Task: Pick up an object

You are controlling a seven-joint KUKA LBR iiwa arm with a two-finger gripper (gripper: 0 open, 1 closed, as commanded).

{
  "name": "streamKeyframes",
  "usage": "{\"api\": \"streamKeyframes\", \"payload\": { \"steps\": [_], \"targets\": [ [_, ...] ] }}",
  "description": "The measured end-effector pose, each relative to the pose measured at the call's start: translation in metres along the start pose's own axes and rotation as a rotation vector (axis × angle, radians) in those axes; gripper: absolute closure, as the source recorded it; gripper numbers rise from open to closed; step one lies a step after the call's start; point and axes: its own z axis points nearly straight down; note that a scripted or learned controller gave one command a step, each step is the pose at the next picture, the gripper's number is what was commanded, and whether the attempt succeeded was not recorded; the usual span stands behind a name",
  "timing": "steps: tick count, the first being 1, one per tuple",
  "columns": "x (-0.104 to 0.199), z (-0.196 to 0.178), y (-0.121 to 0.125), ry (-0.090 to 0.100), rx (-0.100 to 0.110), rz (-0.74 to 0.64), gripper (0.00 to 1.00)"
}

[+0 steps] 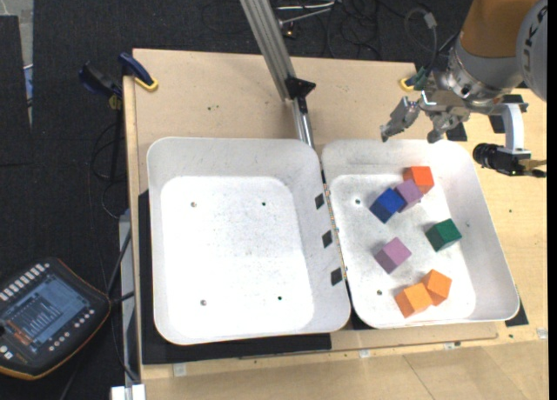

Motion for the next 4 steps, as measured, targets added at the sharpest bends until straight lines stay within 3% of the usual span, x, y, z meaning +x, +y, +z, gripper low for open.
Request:
{"api": "streamKeyframes", "payload": {
  "steps": [1,4],
  "targets": [
    [0.000,-0.003,0.001,-0.001,-0.005,-0.002,0.00],
    [0.007,0.163,-0.015,0.000,0.001,0.002,0.00]
  ]
}}
